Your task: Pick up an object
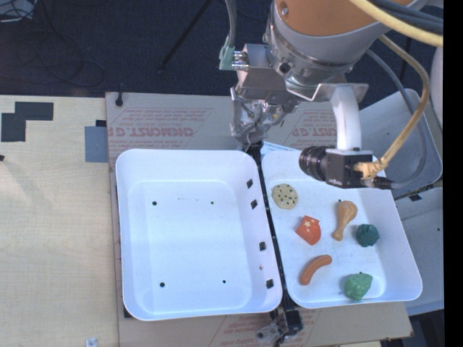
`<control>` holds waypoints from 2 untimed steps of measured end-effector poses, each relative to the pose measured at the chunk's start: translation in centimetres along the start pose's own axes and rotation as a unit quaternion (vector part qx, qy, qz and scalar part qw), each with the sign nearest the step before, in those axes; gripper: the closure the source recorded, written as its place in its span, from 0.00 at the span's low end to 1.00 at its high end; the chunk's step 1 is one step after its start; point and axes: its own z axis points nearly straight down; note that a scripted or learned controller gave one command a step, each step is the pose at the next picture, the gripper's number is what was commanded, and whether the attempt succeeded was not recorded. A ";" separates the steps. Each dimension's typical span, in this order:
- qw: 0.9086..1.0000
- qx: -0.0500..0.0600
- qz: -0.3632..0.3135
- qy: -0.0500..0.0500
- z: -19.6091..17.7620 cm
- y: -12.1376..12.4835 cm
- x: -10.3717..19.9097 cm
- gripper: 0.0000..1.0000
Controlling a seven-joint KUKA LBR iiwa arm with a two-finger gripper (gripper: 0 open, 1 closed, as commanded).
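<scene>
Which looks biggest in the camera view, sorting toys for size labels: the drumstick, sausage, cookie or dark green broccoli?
1. drumstick
2. sausage, close to the drumstick, so that order is unsure
3. cookie
4. dark green broccoli, nearly cookie-sized

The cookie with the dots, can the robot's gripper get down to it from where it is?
Probably yes. The cookie lies flat in the right bin with bare floor around it, apart from the red piece and the drumstick. The gripper hangs above the bins' far edge, nothing between.
</scene>
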 end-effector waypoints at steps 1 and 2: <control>1.000 0.007 -0.001 -0.003 19.0 1.1 1.1 1.00; 1.000 0.001 -0.003 0.000 16.6 -3.0 2.2 1.00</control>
